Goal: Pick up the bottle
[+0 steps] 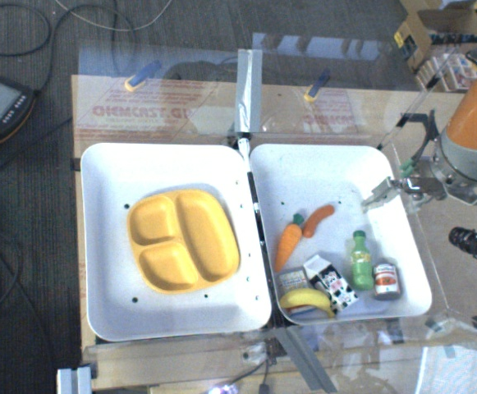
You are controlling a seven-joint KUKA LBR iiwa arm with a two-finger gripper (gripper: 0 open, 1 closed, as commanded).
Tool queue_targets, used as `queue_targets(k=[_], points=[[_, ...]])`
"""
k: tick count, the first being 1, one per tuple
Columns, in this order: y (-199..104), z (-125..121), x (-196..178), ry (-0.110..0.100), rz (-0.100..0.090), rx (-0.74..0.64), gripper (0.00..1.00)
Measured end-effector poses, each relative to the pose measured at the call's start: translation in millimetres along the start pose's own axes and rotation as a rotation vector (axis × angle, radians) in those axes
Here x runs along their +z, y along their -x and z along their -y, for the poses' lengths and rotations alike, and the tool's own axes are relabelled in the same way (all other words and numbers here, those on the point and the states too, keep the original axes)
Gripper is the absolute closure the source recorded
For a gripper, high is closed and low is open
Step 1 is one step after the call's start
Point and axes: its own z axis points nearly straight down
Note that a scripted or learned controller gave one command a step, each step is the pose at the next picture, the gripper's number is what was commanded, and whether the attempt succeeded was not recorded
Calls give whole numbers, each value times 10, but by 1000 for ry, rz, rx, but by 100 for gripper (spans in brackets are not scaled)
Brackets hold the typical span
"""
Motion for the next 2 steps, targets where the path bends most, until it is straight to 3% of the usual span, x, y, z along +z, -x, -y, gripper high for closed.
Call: queue_targets(k=[1, 2], points=[[-1, 211, 1192, 4, 0, -171, 0], [-233, 539, 1199, 2, 1, -339, 0]])
